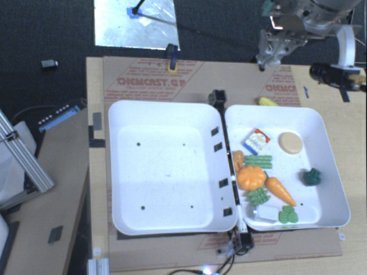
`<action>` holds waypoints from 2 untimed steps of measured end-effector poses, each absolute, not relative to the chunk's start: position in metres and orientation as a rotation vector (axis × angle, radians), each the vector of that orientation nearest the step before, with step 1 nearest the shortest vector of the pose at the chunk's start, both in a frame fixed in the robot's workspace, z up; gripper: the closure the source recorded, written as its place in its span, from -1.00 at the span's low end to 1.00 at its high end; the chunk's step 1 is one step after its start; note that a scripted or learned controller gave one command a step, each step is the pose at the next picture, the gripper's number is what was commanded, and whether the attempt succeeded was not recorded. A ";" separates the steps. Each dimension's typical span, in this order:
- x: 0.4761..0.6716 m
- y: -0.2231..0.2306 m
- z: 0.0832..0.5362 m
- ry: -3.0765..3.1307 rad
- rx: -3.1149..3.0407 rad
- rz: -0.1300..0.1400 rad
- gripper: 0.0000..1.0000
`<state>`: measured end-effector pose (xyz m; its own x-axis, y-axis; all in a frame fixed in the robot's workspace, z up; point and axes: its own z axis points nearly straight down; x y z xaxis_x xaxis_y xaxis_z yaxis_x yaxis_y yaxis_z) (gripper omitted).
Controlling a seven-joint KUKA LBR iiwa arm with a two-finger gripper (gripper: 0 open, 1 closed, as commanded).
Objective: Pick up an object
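The gripper (265,62) hangs above the cardboard sheet (149,82), beyond the far edge of the right bin (330,153) and well apart from everything in it. Its fingers point downward; whether they are open or closed cannot be told at this size. Nothing is visible between them.

All candidate items lie in the right bin. The left bin (166,165) holds none. The items are grouped toward the bin's near left corner, next to the divider:

- a small carton (257,140) with a red and blue label, near the centre;
- a tan round disc (291,142), just beside the carton;
- a bundle of green beans (258,161);
- an orange pumpkin (251,177), touching the carrot (281,191);
- a dark green broccoli piece (311,177), standing apart near the right wall.

A yellow item (267,102) rests outside the bin, against its far rim.

Judgement: the task has not begun its grasp stage. The broccoli piece and the disc appear the easiest targets, since free space surrounds each; the pumpkin and carrot crowd one another and may shift together.
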<state>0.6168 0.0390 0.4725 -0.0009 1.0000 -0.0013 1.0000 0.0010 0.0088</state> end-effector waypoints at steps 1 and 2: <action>0.663 0.003 0.433 2.218 2.220 0.001 1.00; 0.584 -0.030 0.381 2.222 2.228 -0.008 1.00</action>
